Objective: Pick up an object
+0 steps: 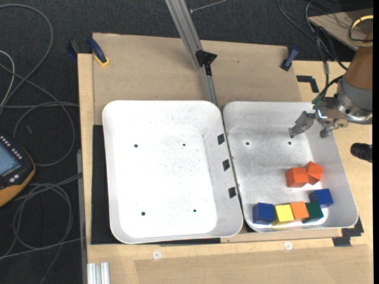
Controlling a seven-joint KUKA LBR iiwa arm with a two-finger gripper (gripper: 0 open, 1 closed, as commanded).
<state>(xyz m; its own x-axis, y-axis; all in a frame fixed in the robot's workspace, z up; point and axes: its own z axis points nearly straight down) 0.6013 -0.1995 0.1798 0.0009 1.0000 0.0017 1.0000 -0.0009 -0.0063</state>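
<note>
Two shallow white plastic bins side by side on a pale wooden bench (148,64): left bin (118,117) holding nothing but dark specks, right bin (260,123) holding a cluster of small coloured blocks toward its near right corner. Grey two-finger gripper (312,127) at the end of the grey arm with an orange band (360,76), reaching in from the right, hovering over the far right part of the right bin. Fingers spread apart, one finger (301,125) angled left and down, the other short and near the bin's right wall, nothing between them. Two orange blocks (303,175) touching each other, well below the gripper in the view. Nearer the front rim, a row of blocks: blue cube (264,212), yellow cube (284,213), orange cube (299,209), dark green block (314,211), with a second blue block (321,196) just behind the green one. Slanted grey metal bar (188,34) crossing the bench toward the gap between the bins. Blue clamps (98,51) at the bench's far corners.
</note>
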